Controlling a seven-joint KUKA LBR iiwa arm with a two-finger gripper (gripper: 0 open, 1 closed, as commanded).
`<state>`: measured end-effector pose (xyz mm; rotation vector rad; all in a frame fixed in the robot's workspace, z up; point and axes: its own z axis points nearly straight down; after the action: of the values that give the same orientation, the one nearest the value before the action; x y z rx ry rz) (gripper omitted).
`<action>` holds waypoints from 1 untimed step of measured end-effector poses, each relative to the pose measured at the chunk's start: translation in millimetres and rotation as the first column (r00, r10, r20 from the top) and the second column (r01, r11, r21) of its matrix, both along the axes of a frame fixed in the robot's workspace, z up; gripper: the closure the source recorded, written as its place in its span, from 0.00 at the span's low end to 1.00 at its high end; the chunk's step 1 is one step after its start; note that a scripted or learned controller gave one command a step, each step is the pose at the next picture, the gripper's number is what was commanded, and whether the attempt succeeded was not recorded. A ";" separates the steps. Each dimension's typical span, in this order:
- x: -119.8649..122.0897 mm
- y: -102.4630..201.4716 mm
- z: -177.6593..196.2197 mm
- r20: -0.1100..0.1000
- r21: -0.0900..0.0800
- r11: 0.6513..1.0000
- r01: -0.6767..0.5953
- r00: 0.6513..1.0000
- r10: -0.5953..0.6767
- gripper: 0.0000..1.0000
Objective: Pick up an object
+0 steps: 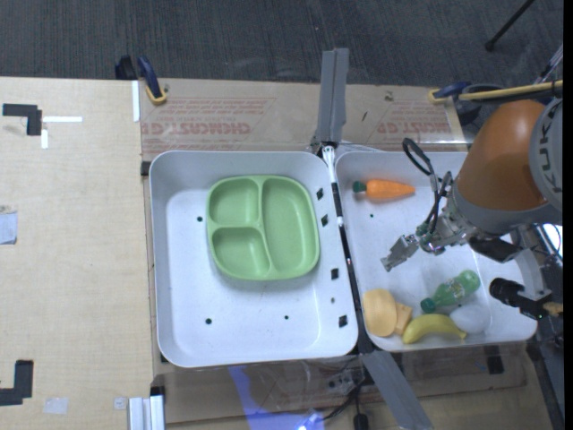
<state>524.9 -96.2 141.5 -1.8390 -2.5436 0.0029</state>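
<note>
Carrot (389, 189) | orange, green tip | lying in right bin (376, 276)

The two white bins (179, 267) look like smooth moulded plastic with a soft sheen along the rims. The green divided plate (264, 227) in the left bin is matt plastic, even in tone, with no glare. In the right bin, the carrot (389, 189), the banana (433, 329) and the pale yellow piece (381, 313) beside it have the smooth, slightly waxy look of toy plastic. The green bottle (452, 291) seems translucent and glossy. The gripper (399, 253) is bare grey metal, dull rather than polished. Above it the arm's orange band (503, 164) is smooth and gently shiny. The bench top (72, 267) looks like pale, matt unvarnished wood board, and the floor (224, 16) behind is dark, rough carpet.
</note>
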 end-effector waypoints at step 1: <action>70.7 -26.9 -50.1 0.004 -0.001 0.999 -0.053 0.999 0.053 0.00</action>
<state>595.6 -123.1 91.4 -1.7730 -2.5942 0.0004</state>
